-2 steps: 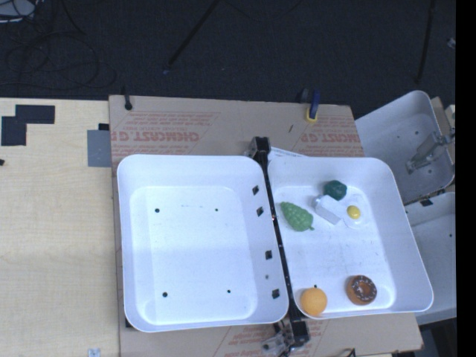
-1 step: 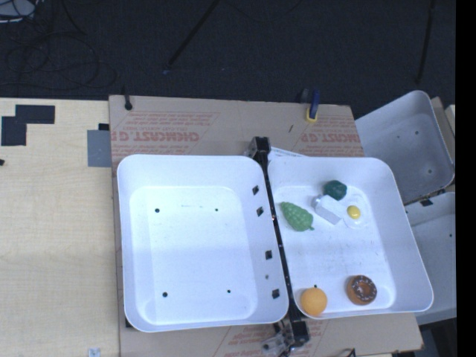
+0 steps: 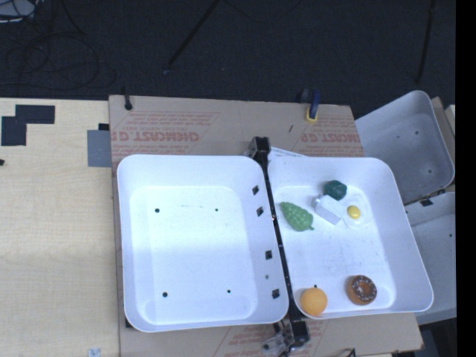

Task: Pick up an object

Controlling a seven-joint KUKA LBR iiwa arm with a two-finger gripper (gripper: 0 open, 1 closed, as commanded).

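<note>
**Right bin stocked, pick not yet begun**

Nearest the lens, noted: orange ball, low in the frame, tucked into the lower-left corner of the right bin, close to the wall. Just to its right, apart from it, spotted a brown ring. Higher in the same bin, found a cluster: green leafy piece near the divider, grey block beside it, dark green lump above that, small yellow round to the right. Saw the left bin at centre-left on the pale worktop.

Could not tell the state of the hand: how far open, or whether loaded.

Judged the brown ring the easiest pick: lying well clear of walls and neighbours. Advised a straight descent over its middle and a firm close before lifting. Judged the orange ball riskier, being crowded by the corner and likely to roll.

Made out no long axis on ring or ball, both being round, so any wrist angle would have served. Read the leafy piece otherwise: long axis running upper left to lower right in the frame; best closed on across that line.
</note>
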